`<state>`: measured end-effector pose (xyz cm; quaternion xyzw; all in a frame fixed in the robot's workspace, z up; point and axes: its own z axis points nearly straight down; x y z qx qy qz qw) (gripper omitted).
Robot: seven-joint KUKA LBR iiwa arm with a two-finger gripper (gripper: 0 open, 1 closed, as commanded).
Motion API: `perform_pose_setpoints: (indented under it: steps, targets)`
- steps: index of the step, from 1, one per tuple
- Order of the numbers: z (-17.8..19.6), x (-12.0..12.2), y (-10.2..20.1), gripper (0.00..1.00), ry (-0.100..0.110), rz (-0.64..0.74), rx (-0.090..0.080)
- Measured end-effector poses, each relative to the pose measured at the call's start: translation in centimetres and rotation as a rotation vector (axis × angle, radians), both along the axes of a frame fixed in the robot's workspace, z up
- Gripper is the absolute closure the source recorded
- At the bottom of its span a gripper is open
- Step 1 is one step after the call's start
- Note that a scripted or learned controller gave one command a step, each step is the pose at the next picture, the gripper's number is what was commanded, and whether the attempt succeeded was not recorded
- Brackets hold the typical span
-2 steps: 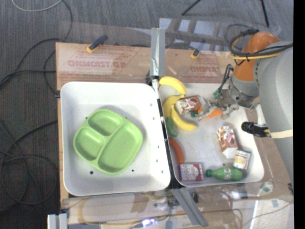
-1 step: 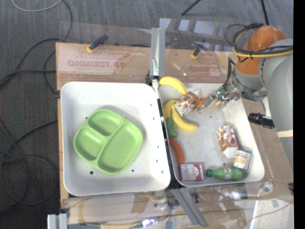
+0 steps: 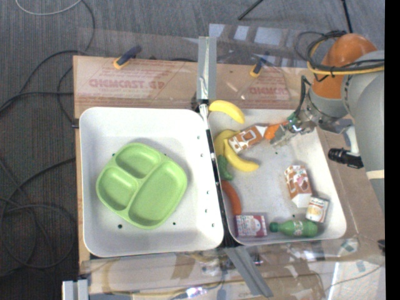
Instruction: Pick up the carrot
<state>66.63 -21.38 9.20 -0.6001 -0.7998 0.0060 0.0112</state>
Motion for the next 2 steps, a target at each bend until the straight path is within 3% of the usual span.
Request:
perform_pose_setpoints:
  steps: [1, 2]
  targets:
    - [11.3, 0.2, -0.9, 1.00, -0.021, -0.026, -0.006]
    - [9.5, -2.3, -0.9, 1.00, -0.019, 0.013, -0.007]
